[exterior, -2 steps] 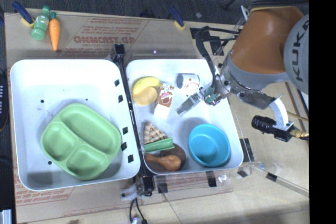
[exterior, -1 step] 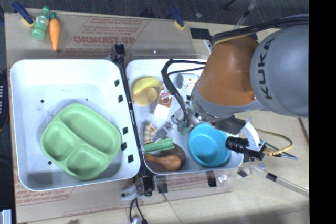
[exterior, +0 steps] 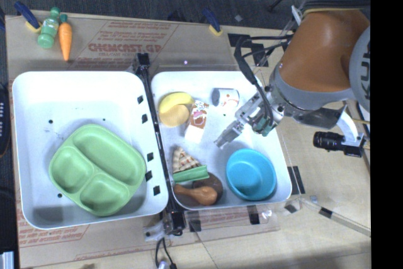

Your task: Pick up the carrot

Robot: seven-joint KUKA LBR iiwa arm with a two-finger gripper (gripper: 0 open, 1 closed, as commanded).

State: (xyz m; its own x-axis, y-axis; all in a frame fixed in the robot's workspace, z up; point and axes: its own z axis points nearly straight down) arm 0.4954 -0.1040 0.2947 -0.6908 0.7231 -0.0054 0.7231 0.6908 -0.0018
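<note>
Cardboard-covered bench carries our two bins. We see the small orange plastic carrot outside them, far corner, long axis running toward the left white bin. Our gripper hangs over the right white bin, well apart; whether it is clenched we cannot tell.

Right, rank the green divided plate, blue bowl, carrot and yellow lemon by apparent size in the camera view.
1. green divided plate
2. blue bowl
3 and 4. yellow lemon and carrot: too close to rank; the carrot is longer but thinner.
</note>
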